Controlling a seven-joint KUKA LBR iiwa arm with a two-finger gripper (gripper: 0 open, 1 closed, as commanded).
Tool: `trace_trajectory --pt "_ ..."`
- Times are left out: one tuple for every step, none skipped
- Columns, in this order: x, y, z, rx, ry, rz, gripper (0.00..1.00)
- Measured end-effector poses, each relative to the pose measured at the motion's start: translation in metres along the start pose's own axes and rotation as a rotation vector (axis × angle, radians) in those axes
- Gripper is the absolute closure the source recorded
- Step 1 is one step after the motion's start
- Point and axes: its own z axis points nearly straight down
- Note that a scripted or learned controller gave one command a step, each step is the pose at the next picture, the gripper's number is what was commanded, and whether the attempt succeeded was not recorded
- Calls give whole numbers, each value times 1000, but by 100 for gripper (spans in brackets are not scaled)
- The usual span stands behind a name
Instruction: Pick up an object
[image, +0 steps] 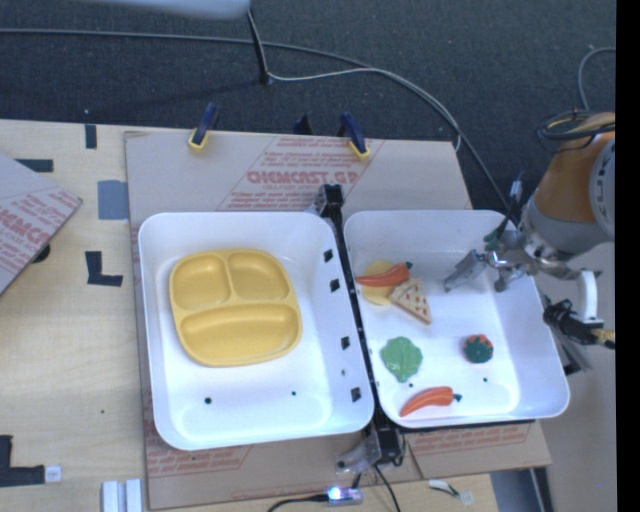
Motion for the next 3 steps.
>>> trace_trajectory --pt "0 0 50 -4 -1 0 0" --pt "0 1 36 -8 -4 0 100" --pt "8 -4 -17 -9 -2 0 100"
